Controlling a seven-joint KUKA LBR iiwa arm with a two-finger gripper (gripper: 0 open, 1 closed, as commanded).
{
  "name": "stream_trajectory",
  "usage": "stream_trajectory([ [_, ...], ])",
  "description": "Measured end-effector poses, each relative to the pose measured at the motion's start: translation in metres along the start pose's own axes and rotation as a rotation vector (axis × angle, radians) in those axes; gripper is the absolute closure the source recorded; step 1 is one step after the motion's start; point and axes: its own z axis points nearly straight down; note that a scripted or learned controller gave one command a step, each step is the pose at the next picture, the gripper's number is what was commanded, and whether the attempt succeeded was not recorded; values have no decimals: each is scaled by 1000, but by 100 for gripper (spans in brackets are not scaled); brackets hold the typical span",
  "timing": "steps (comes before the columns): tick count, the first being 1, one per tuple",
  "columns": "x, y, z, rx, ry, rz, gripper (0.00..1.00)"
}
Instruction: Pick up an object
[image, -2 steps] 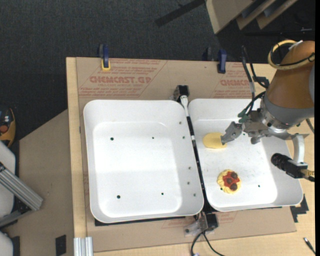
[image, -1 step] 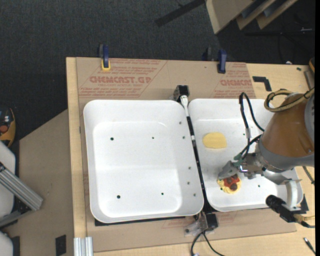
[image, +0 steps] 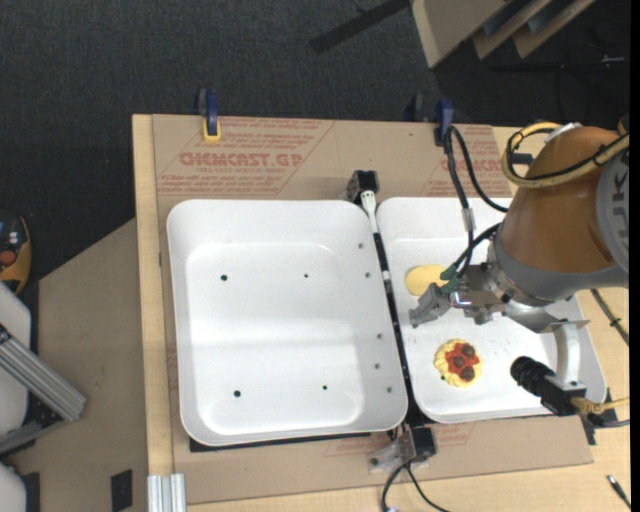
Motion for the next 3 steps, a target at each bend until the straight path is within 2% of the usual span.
stream_trajectory([
  [1,11,63,33,5,-2,5,0],
  [2,9,90,-216,-13,-3,6,0],
  [3,10,89,-217,2,-3,7,100],
])
